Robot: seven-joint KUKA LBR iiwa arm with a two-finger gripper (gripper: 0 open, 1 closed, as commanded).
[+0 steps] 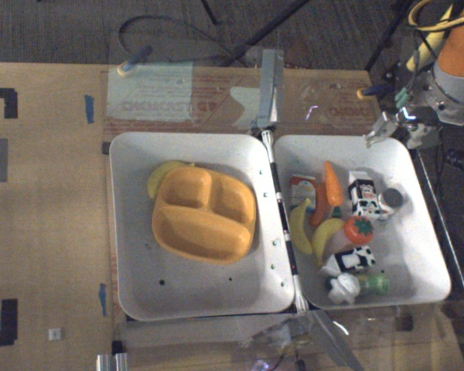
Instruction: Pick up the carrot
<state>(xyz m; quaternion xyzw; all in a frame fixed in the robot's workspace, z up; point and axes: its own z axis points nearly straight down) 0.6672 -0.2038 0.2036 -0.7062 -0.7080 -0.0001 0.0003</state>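
Carrot (332, 182) lies in right bin (425, 246), near its back edge. Claw (390, 127) hovers over that bin's back right corner; spread cannot be told.

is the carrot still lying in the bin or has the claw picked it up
Lying in the bin. The carrot rests in the right bin beside the bananas, while the claw hangs apart at the bin's far rim.

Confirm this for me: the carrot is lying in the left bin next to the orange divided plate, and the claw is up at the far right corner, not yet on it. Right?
Not quite. The carrot lies in the right bin, among the bananas and the other toy food; the orange divided plate sits in the left bin. The camera view shows this. The claw is indeed at the right bin's far right corner, not yet on the carrot.
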